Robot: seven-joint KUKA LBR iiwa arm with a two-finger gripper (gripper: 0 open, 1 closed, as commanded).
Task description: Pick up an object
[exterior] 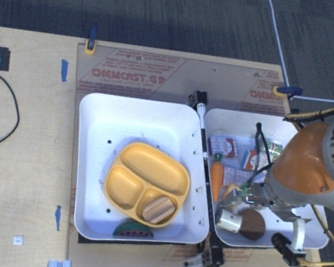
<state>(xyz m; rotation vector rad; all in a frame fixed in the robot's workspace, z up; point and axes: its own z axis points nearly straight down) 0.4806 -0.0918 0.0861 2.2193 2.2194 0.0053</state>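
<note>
The right bin (pixel 318 238) holds an orange carrot (pixel 215 178) along its left wall. A brown round object (pixel 253 224) with a pale cylindrical end (pixel 228 220) lies at the bin's front. Small printed packets (pixel 223 146) and a green-and-white item (pixel 272 150) lie near the back. My gripper (pixel 239 195) hangs low over this bin, just right of the carrot and just above the brown object. The grey arm with its orange band (pixel 304 166) covers the bin's right half. Nothing can be made out in the gripper's grasp.
The left bin (pixel 97 116) carries a yellow divided plate (pixel 151 167) with a tan bread roll (pixel 158 208) in one compartment. A watermelon slice (pixel 133 231) rests by that bin's front wall. A black clamp (pixel 200 98) stands between the bins at the back.
</note>
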